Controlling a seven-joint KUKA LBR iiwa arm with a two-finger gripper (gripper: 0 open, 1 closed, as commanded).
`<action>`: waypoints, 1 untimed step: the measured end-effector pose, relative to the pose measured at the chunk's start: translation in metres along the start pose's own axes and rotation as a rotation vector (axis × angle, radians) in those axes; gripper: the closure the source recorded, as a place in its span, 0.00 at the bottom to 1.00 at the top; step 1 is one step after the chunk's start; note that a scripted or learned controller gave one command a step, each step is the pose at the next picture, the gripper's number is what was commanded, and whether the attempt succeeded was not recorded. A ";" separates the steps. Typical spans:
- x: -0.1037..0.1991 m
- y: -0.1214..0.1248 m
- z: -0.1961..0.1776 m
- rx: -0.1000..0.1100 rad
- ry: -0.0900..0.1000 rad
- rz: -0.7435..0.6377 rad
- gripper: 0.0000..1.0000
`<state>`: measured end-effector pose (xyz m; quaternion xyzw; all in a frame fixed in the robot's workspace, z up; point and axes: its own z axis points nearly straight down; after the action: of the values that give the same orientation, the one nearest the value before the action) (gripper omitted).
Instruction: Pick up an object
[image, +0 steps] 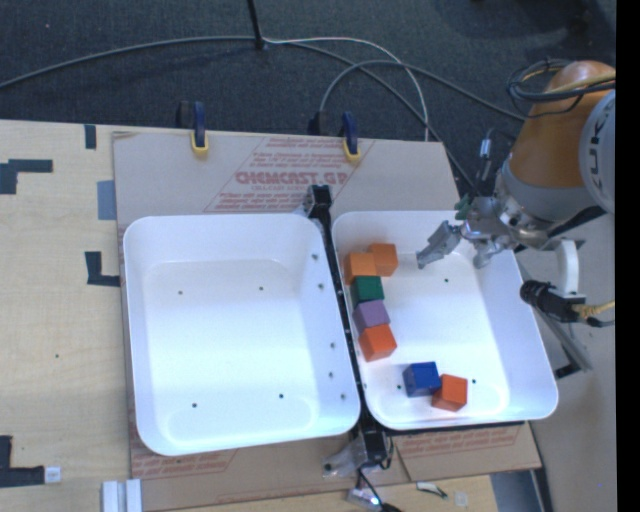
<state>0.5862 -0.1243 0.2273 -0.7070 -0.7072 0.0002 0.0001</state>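
Note:
The right bin (520, 340) holds several blocks. Two orange blocks (371, 261) sit at its upper left, with a green block (369, 289), a purple block (373, 313) and another orange block (377, 342) in a line below them along the left wall. A blue block (421, 378) and an orange block (451, 391) lie near the front. My gripper (459, 247) hovers over the bin's upper right part, open, with nothing between its fingers, well to the right of the two orange blocks.
The left bin (140, 300) stands beside the right one, a black divider (335, 300) between them. Both rest on cardboard held by two clamps (199, 128) at the back. Cables run behind the bins.

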 end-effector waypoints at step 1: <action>-0.006 -0.006 0.132 0.012 0.002 0.001 0.00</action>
<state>0.5802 -0.1299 0.0955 -0.7072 -0.7069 0.0038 0.0049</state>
